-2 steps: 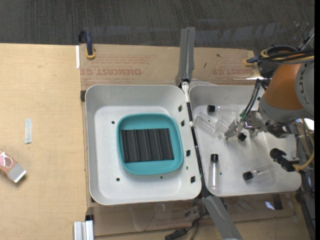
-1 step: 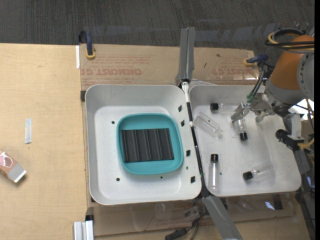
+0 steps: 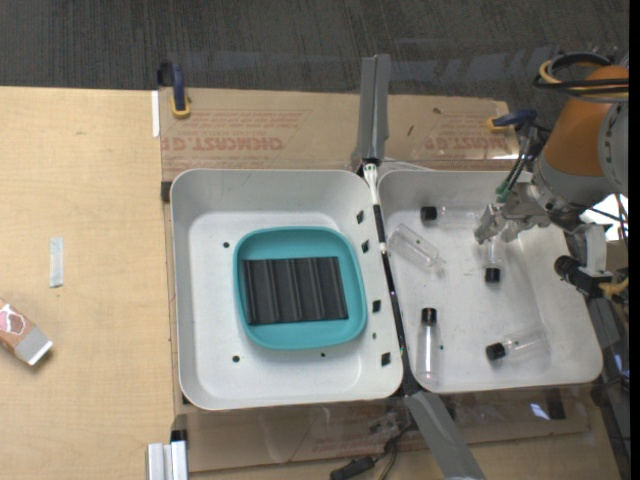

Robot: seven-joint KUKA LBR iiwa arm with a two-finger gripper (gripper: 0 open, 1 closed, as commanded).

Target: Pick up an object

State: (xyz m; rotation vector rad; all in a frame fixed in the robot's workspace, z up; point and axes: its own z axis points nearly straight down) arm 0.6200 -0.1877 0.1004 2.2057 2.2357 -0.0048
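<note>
Several clear vials with black caps lie in the right white bin [image 3: 560, 368]. One vial [image 3: 415, 246] lies near the bin's left wall, and a small black-capped one [image 3: 430, 213] sits behind it. A long vial [image 3: 428, 340] lies at the front left, and another vial [image 3: 515, 347] at the front right. My gripper [image 3: 497, 228] hangs over the back right part of this bin. Just below it is a vial [image 3: 492, 268] with its black cap pointing to the front. I cannot tell whether that vial touches the gripper.
The left white bin [image 3: 200, 298] holds a teal tray [image 3: 298, 288] with a dark ribbed insert. A metal divider bar [image 3: 374, 108] stands between the bins at the back. Clamps [image 3: 178, 98] pin cardboard behind them. A small packet [image 3: 22, 333] lies on the bench far left.
</note>
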